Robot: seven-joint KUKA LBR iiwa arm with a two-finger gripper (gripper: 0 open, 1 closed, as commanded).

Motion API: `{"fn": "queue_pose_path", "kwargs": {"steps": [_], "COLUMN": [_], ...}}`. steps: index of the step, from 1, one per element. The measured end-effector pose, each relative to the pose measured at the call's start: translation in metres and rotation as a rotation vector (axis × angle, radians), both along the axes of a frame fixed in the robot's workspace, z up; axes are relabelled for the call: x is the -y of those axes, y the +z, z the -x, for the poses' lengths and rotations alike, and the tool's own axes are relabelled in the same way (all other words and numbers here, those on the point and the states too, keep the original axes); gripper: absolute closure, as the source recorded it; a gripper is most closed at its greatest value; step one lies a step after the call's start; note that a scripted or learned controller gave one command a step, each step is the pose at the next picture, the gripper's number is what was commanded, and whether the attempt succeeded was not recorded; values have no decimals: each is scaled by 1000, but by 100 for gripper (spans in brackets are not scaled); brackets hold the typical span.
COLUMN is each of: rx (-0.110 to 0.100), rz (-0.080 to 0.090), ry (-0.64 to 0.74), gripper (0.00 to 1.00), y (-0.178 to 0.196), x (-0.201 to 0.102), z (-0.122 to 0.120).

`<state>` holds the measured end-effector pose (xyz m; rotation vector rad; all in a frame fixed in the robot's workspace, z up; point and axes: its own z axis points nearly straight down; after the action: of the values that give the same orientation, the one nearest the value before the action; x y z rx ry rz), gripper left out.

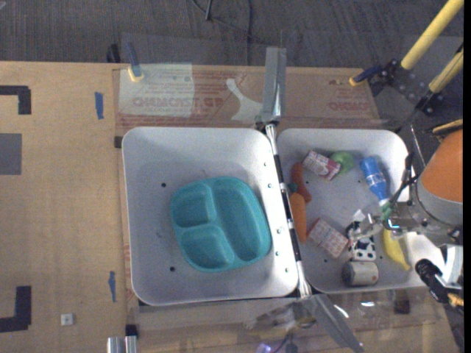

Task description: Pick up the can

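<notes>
Left bin (147, 197): a teal divided tray (219, 223) is held.
Right bin (331, 140): the can (360, 273) is laid by the near wall, beside cartons, carrot, bottle, banana.
Gripper (366, 229): poised above the can; finger state cannot be told.

one fixed overhead camera, slanting down on both bins (147, 219).

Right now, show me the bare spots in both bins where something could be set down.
Left bin: bare floor rings the teal divided tray, widest along the far edge and left side. Right bin: one open patch mid-floor, bordered by the carrot, blue bottle and pink packet. Its near right corner is crowded: can, banana and the hand.
</notes>
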<state>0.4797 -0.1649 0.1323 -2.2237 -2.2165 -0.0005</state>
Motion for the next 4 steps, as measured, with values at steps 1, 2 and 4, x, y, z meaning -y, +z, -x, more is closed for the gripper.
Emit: {"fn": "queue_pose_path", "kwargs": {"steps": [1,2,4], "rx": [10,-29,13], "rz": [4,-6,4], "ry": [-69,-216,-3], "gripper": [0,0,100], "y": [-44,-45,-32], "x": [-41,-9,16], "z": [-122,-184,-147]}}
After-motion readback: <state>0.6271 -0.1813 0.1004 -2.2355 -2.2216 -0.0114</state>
